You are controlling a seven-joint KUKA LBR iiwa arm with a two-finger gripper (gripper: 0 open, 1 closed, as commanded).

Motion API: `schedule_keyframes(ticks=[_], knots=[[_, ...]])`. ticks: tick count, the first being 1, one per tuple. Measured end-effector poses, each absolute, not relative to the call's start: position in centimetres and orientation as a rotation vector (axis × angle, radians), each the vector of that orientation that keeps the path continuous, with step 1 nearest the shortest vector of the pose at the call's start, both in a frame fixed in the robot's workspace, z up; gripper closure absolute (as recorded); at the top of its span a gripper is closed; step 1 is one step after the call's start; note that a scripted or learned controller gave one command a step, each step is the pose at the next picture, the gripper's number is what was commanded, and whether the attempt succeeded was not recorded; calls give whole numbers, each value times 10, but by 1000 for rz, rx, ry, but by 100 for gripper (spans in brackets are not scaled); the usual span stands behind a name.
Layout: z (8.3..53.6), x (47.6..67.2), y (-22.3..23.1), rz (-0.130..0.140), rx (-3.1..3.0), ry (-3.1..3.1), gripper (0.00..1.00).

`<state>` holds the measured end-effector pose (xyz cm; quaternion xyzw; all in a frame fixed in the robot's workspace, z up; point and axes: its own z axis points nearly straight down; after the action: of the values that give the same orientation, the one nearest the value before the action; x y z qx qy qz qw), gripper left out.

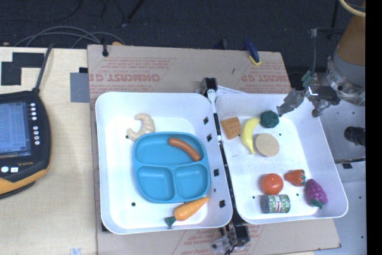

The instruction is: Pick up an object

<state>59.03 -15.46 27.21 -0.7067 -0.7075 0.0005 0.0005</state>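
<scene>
My gripper (299,108) hangs over the far right corner of the right bin (332,158), open, with nothing between its fingers. Its left fingertip (283,109) is just right of a dark green vegetable (270,119). Below that lie a yellow banana (249,134), a tan round disc (267,145) and an orange-brown block (230,127). Toward the bin's front sit a red tomato (271,183), a small red pepper (295,177), purple grapes (315,193) and a green-labelled can (275,204) on its side.
The left bin (110,164) holds a blue divided plate (167,179) with a sausage (184,148) in it, a beige croissant (142,125) and a carrot (190,209). A tablet pendant (21,140) lies at far left. Cables run behind the bins.
</scene>
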Motion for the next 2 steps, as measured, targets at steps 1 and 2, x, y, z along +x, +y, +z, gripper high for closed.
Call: schedule_keyframes(ticks=[1, 2], knots=[[378, 555, -30, -15, -2208, -2239, 0], [336, 529, 53, 6, -2207, -2226, 0]])
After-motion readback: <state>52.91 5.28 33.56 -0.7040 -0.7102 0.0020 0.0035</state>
